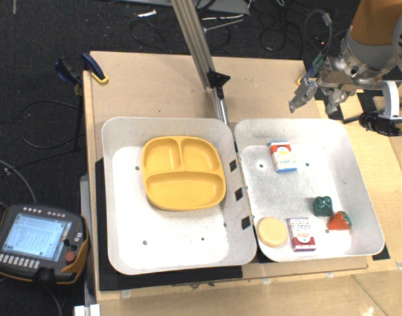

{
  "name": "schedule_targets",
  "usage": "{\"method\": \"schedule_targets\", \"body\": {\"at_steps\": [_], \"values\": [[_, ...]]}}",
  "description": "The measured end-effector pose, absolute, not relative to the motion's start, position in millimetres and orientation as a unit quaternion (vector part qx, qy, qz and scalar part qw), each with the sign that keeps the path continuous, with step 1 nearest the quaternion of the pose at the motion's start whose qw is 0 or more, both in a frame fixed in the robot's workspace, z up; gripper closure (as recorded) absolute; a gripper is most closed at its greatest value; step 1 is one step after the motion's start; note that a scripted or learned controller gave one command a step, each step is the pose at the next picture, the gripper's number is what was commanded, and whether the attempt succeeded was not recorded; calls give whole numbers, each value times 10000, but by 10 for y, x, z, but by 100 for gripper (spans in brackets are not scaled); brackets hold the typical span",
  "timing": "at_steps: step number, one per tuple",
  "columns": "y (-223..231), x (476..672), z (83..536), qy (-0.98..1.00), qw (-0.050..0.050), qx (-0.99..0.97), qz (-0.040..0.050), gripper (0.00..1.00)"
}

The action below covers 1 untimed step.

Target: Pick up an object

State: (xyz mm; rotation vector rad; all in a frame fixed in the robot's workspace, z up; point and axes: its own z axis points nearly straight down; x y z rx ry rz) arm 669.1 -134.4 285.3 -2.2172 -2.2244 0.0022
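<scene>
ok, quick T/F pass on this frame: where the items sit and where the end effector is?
1. The yellow tray lies in the left bin. True.
2. The end effector is down among the items. False: it hangs above the right bin's far edge.
3. The green toy sits beside the red toy. True.
4. The round disc lies on the tray. False: it lies in the right bin.

A robotics lab: teach pendant (37, 241) on black floor, loose cables (254, 18), plywood bench (155, 84).
</scene>
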Motion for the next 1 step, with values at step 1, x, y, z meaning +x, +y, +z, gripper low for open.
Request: {"method": "schedule_targets", "body": {"at_steps": [1], "values": [[-1344, 6691, 2852, -7082, 2, -7060, 7, 0]]}}
